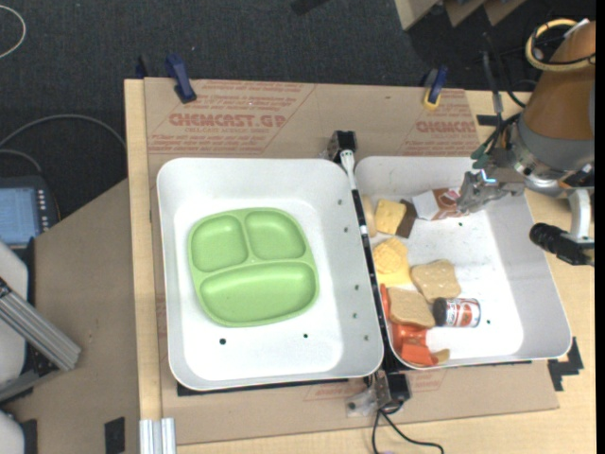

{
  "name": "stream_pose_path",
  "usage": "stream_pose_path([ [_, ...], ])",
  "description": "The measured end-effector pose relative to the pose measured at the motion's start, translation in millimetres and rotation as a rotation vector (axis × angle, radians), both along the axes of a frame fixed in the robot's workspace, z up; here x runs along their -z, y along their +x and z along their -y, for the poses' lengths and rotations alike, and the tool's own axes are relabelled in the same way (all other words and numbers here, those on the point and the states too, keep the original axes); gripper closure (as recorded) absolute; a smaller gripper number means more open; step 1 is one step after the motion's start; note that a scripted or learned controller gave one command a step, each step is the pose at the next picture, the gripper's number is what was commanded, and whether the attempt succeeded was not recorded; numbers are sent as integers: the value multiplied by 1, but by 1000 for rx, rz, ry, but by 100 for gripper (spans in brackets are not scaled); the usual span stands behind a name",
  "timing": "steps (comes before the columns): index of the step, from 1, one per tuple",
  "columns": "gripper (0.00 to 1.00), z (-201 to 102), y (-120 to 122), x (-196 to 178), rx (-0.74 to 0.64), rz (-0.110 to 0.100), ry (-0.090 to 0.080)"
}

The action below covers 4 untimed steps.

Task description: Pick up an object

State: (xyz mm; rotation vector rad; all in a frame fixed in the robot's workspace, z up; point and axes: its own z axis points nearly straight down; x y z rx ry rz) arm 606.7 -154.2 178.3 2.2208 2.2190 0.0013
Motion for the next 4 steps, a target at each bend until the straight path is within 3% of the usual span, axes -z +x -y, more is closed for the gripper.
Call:
stream_pose_path([
  [1, 0, 0, 0, 1, 0, -1, 0],
  [2, 0, 41, 44, 73, -2, 18, -6],
  [3, 100, 42, 46, 63, -2, 24, -10],
  [4, 0, 42, 46, 63, -2, 23, -10],
])
